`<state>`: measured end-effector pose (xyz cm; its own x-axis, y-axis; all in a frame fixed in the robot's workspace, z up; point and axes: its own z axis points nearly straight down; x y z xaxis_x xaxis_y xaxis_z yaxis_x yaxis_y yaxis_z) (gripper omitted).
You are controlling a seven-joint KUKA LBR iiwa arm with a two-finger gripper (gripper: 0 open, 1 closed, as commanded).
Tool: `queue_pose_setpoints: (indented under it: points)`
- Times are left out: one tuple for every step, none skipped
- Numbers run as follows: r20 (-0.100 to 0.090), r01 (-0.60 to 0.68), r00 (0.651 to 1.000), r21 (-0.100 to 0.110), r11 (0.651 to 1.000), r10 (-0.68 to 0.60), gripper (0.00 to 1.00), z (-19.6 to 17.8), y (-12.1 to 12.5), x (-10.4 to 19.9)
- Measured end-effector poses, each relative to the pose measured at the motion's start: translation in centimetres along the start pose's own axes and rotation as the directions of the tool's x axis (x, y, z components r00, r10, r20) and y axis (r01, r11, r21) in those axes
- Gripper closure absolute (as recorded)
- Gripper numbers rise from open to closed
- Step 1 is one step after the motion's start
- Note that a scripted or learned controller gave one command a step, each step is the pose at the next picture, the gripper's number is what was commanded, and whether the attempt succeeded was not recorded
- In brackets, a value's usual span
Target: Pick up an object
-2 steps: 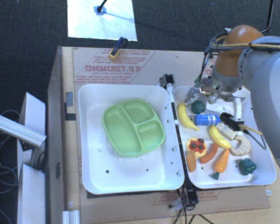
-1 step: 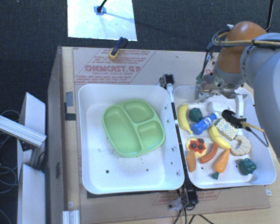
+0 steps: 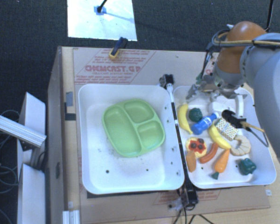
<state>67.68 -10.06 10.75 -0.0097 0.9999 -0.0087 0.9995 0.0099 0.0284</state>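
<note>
Overhead, the gripper (image 3: 204,93) was seen at the upper rim of the right bin (image 3: 266,171), right of the frame's centre, with its fingers spread apart and nothing held between them. Every small object was found in that bin. A yellow banana (image 3: 183,118) was laid along the bin's left wall, with a dark green toy (image 3: 195,114) and a blue bottle (image 3: 203,123) just beside it, below the gripper. A second banana (image 3: 218,136) was placed near the middle, touching a checkered piece (image 3: 227,130). Lower in the frame, a pizza slice (image 3: 196,146), a red sausage (image 3: 208,153) and a carrot (image 3: 220,161) were grouped closely together. A green pepper (image 3: 246,166) was set apart at the lower right corner. In the left bin (image 3: 98,171), a green divided plate (image 3: 133,127) was laid flat, well apart from the gripper.
</note>
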Motion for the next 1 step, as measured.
queue_pose_setpoints:
  points:
    - [-0.007, -0.006, 1.0, 0.016, 1.0, 0.006, 0.0, 1.7, -0.49, -0.45]
